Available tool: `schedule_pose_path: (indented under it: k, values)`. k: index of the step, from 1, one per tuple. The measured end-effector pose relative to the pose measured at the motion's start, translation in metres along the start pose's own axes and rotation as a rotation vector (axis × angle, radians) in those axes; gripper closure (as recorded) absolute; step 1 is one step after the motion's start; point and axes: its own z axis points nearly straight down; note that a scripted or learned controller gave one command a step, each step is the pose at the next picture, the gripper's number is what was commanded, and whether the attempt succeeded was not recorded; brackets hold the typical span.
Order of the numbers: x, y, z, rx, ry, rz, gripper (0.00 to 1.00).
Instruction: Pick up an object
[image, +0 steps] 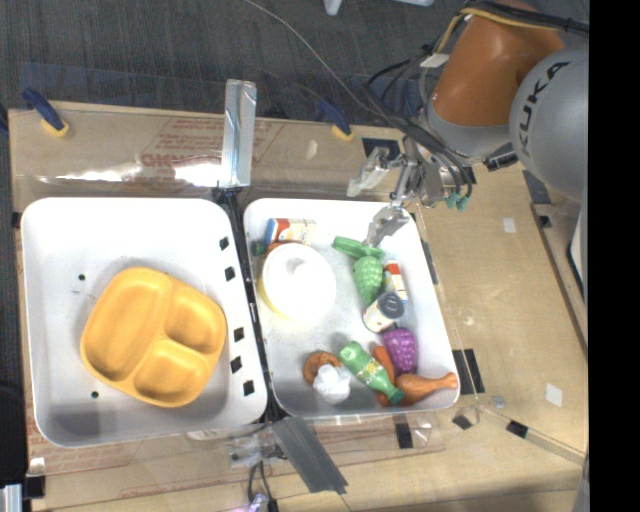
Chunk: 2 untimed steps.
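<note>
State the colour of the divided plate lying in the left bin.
The divided plate is yellow, seen clearly in the camera view, lying in the white left bin.

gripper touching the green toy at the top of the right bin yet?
Cannot tell. In the camera view the gripper sits just above the green toy's upper end; their outlines meet, but the slanted view hides any height gap.

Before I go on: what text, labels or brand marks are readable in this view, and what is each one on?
"KUKA": black letters running down the grey arm housing, cut off at the picture's edge.
Red printing on the clear sheet over the cardboard behind the bins: too faint and blurred to read.
Label on the small carton at the back of the right bin: too small to read.
Label on the small white bottle: too small to read.
</note>
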Motion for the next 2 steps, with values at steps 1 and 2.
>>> schedule_pose_path:
  k: [1,2]
  values:
    - [0.019,-0.035,0.155,-0.002,0.002,-0.083,0.00]
    - [0.089,-0.041,0.153,-0.003,0.000,-0.317,0.00]
